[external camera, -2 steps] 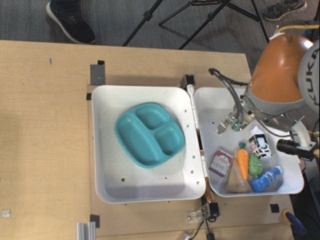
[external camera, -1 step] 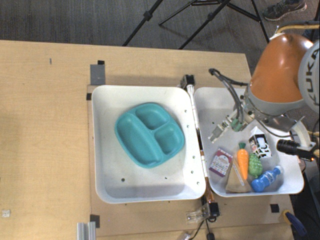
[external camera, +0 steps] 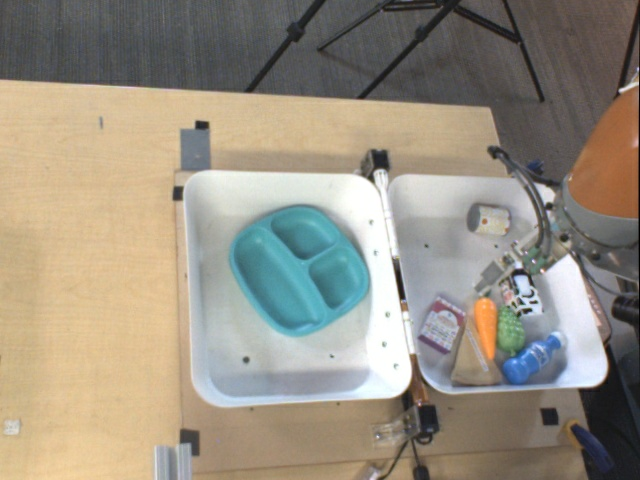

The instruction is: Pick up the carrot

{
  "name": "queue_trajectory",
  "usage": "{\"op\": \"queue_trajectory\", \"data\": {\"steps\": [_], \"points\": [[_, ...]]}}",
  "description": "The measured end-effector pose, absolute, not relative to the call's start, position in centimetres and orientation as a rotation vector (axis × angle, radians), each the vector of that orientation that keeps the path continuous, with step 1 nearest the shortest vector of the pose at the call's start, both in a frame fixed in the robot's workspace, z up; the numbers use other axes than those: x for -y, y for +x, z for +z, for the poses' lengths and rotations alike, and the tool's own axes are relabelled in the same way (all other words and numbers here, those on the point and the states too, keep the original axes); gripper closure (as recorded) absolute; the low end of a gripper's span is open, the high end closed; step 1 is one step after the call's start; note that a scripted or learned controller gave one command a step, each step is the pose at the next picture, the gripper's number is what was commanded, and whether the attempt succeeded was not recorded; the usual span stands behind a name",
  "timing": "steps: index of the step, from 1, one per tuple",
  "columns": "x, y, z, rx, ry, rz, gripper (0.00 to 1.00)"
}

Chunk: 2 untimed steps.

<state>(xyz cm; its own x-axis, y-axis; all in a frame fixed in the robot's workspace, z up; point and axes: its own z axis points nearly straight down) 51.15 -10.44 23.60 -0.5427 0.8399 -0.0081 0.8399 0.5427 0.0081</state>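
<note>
The orange carrot lies in the right bin, near its front, pointing towards the front edge. A green toy touches its right side and a tan wedge sits at its left. My gripper hangs just behind the carrot's top end, reaching in from the right. It is open, with nothing between its fingers. One grey finger points down-left, and the other is black and white.
A blue bottle lies at the right bin's front right corner, a purple packet left of the carrot, and a grey cylinder further back. A teal divided plate sits in the left bin.
</note>
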Motion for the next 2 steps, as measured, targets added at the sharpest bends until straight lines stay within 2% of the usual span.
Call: {"op": "queue_trajectory", "data": {"steps": [1, 2], "points": [[12.8, 50.1, 10.4, -2.594, 1.746, 0.01, 0.0], [12.7, 50.5, 11.7, -2.589, 1.735, 0.019, 1.0]]}}
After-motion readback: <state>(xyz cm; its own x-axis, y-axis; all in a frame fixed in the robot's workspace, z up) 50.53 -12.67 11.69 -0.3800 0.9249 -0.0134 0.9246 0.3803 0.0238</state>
